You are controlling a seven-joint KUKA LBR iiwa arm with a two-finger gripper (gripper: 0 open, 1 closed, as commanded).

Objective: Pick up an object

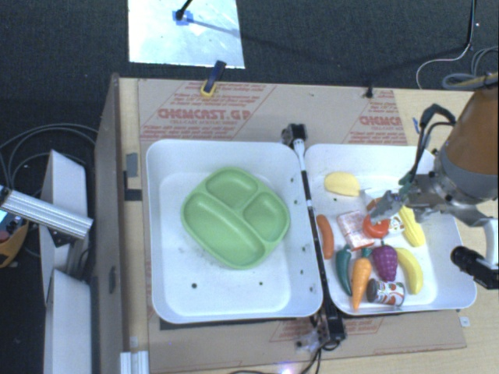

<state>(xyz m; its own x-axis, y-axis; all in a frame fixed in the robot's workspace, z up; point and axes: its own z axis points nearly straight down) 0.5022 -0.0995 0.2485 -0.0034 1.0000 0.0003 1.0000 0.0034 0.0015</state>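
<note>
The right bin [448, 287] holds several toy foods. Among them are a yellow lemon [341, 183], a red tomato [377, 227], a red-and-white packet [353, 229] and an ear of corn [412, 229]. A purple bunch of grapes [384, 261], a carrot [360, 279], a banana [409, 269], a green pepper [344, 266], an orange sausage [325, 236] and a small can [387, 291] lie there too. My gripper [387, 204] reaches in from the right and hangs low just above the tomato, between the lemon and the corn. It hides part of what lies under it.
The left bin [171, 287] carries a green divided plate [235, 217]. A black divider [309, 209] runs between the bins. The arm's grey and orange body [472, 150] overhangs the right bin's far right side, and a black part [474, 265] sits at its right rim.
</note>
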